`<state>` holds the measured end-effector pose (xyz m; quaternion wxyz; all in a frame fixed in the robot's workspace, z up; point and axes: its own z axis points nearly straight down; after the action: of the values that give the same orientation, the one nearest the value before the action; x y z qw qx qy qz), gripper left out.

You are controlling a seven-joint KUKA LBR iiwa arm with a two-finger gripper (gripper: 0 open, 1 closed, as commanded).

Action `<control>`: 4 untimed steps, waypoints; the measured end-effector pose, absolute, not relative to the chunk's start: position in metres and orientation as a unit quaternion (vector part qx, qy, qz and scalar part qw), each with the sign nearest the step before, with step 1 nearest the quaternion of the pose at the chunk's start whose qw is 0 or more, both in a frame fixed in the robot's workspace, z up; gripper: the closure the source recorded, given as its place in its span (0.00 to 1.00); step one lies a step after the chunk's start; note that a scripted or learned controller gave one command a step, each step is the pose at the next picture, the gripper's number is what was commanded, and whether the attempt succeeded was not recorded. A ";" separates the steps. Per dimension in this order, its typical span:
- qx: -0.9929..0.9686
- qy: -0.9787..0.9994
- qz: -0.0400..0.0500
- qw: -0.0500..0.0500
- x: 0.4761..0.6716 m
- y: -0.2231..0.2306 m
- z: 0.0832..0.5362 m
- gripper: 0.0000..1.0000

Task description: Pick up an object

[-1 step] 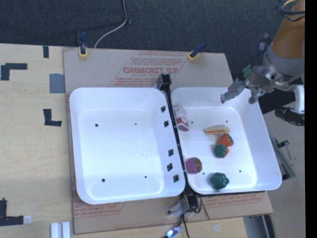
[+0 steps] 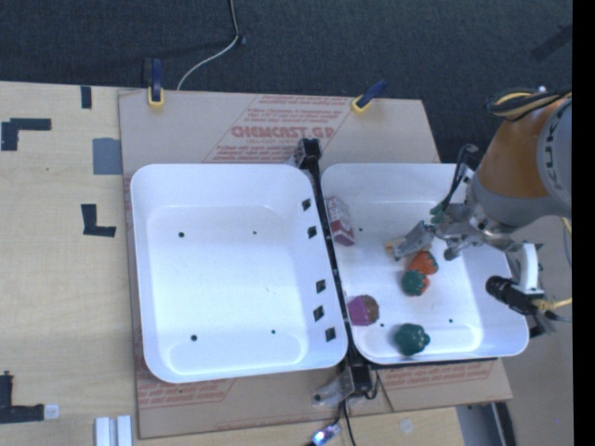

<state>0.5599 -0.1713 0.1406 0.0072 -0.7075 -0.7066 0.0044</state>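
**Tool low in the right bin**

The arm (image 2: 521,170) is seen reaching in from the right, with the tool (image 2: 416,242) held low over the right bin (image 2: 372,179). Whether the tool is open or closed cannot be told. An orange ball (image 2: 423,263) is found just below its tip, touching a green piece (image 2: 414,283). A purple ball (image 2: 363,310) and a green ball (image 2: 410,338) are placed nearer the front wall. A pale packet (image 2: 338,220) lies by the divider. The left bin (image 2: 149,189) is set alongside on the desk (image 2: 56,277).
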 end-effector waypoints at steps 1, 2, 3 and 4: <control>-0.707 -0.708 0.001 0.000 0.539 -0.137 0.082 0.00; -0.707 -0.707 0.001 -0.001 0.540 -0.139 0.095 1.00; -0.707 -0.707 0.001 0.000 0.539 -0.139 0.104 1.00; -0.703 -0.711 -0.006 -0.004 0.529 -0.056 0.244 1.00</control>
<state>0.5289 -0.0564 0.2437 -0.0037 -0.7033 -0.7109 -0.0056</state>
